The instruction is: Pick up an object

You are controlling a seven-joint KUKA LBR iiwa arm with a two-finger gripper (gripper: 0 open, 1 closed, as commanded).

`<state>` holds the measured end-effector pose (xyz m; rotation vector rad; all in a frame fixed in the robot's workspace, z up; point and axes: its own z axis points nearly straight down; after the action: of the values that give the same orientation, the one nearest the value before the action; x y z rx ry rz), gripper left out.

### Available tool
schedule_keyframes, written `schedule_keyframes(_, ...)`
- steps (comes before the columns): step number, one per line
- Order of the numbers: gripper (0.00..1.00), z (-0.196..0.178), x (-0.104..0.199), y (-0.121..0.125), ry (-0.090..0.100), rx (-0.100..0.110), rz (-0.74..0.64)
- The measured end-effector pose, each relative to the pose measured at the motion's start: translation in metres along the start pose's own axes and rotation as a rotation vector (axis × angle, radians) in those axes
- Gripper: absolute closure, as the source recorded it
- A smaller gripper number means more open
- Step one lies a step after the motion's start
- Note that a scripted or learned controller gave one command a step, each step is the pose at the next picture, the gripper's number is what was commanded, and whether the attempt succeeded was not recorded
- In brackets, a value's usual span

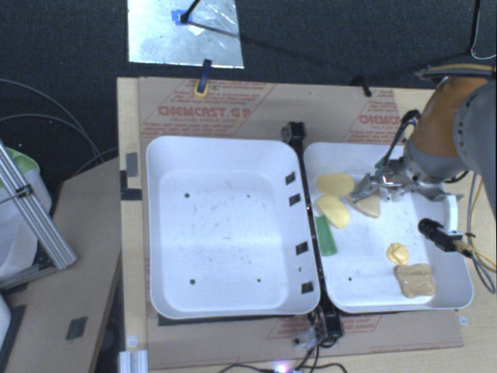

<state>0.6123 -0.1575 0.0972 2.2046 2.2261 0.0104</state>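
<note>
Two white bins sit side by side on the bench [256, 99]. In the right bin [446, 298], the end effector [371, 190] hangs low over a tan piece [370, 207] just right of two yellow pieces [334, 196]; whether it grips anything, I cannot tell.

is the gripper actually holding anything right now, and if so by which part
It cannot be told. The gripper sits low in the right bin, right at a tan piece, beside two yellow pieces, but the view does not show that piece between the fingers.
</note>
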Motion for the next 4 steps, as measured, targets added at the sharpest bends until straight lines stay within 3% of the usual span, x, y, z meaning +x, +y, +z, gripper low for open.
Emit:
schedule_keyframes(1, 0.00, 0.013, -0.053, -0.133, 0.001, 0.019, 0.019)
schedule_keyframes(2, 1.00, 0.000, -0.048, -0.125, 0.000, 0.006, 0.008)
schedule_keyframes(3, 1.00, -0.061, 0.015, -0.123, 0.002, 0.005, 0.001)
schedule_keyframes(4, 1.00, -0.115, 0.074, -0.099, 0.003, 0.002, -0.002)
